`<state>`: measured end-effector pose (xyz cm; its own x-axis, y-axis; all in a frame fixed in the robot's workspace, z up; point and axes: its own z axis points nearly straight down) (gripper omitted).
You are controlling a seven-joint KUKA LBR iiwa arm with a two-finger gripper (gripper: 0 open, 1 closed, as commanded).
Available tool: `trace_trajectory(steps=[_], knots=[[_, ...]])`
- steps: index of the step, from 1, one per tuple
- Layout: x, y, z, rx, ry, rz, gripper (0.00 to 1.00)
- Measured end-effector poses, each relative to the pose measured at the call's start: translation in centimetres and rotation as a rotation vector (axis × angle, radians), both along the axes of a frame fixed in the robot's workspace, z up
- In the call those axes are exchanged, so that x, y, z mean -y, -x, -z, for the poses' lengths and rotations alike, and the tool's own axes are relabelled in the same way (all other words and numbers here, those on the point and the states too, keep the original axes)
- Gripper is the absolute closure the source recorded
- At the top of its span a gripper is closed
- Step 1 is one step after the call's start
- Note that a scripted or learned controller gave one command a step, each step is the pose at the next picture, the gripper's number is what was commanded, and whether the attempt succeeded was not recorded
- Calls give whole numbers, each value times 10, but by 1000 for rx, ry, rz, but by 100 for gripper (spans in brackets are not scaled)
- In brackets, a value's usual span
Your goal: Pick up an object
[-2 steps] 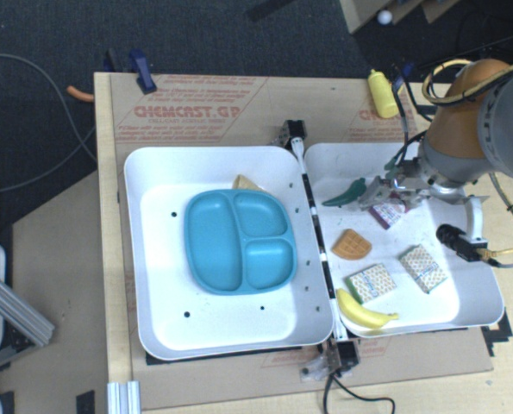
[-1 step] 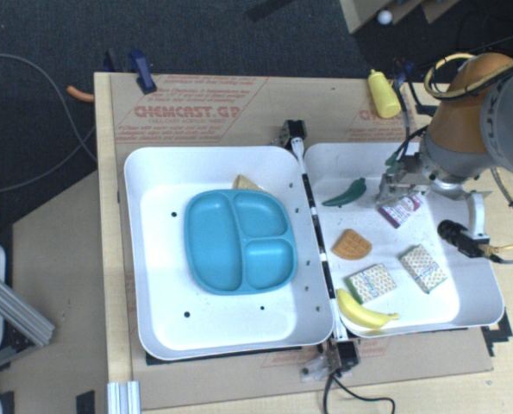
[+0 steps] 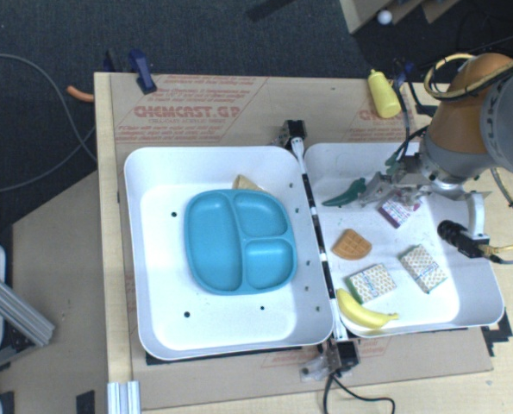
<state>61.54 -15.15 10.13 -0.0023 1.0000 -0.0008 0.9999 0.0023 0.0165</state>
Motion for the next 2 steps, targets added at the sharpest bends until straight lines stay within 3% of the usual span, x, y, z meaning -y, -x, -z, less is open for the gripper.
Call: trace_trajectory(steps=[1,2], knots=[[-42,-50,18,-21,-1,3,0],[2,-20,10,-18,0,3,0]])
